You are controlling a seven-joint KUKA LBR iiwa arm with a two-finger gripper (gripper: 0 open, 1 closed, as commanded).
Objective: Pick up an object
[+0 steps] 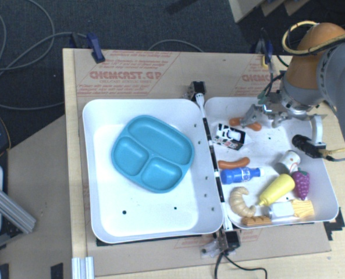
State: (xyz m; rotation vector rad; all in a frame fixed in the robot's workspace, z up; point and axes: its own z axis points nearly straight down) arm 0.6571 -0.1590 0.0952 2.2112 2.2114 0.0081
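While the end effector (269, 110) hangs low at 12 o'clock of the right bin (329, 185), can't tell how far open it is or if it grips anything. Orange carrot-like piece (236, 121) just beside it at its 9 o'clock. Right bin clutter: sausage (234, 163) centre, blue bottle (239, 175) touching below it, yellow bottle (276, 189), croissant (240, 201), purple grapes (301, 183) toward 5 o'clock. Left bin (102, 173) has a blue divided plate (152, 153).

plate (153, 153): light blue; in left white bin (102, 214)
bottle (275, 189): yellow; right of plate
grapes (301, 183): purple
sausage (234, 163): orange-red
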